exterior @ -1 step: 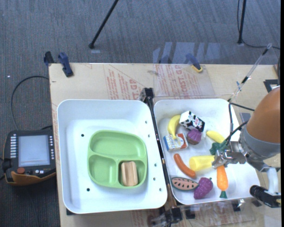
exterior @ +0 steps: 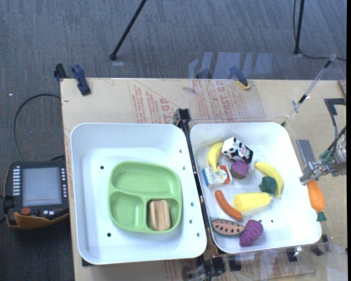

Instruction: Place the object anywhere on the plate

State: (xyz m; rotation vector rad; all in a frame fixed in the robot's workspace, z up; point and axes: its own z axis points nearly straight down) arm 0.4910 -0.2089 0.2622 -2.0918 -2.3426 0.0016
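The claw (exterior: 317, 174) is hanging past the right bin's (exterior: 292, 230) edge, seemingly gripping a toy carrot (exterior: 316, 198) that is dangling below it, well apart from the green plate (exterior: 143, 183), risking dropping it mid-crossing.

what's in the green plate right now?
A tan bread slice lies in the lower right compartment of the green plate. The plate's other two compartments show bare green. The plate surface under the slice is covered.
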